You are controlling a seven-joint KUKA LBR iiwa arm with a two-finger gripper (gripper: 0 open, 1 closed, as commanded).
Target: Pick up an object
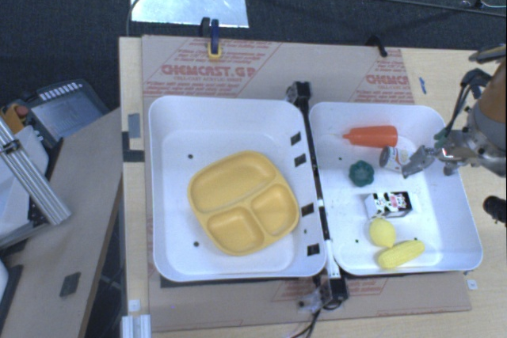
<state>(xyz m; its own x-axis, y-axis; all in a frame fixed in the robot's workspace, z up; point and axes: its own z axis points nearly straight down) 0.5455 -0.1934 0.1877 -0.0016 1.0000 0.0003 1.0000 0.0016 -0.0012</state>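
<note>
In the right bin lie an orange carrot-shaped toy, a small dark green piece, a black-and-white carton, a round yellow lemon and a long yellow piece. My gripper reaches in from the right, over the bin's upper right part. It hangs just right of a small pale object below the carrot's right end. Nothing is visibly held in it.
The left bin holds a yellow divided plate. A black divider with clips runs between the bins. A cardboard sheet lies under both. Grey equipment stands off the bench at the left.
</note>
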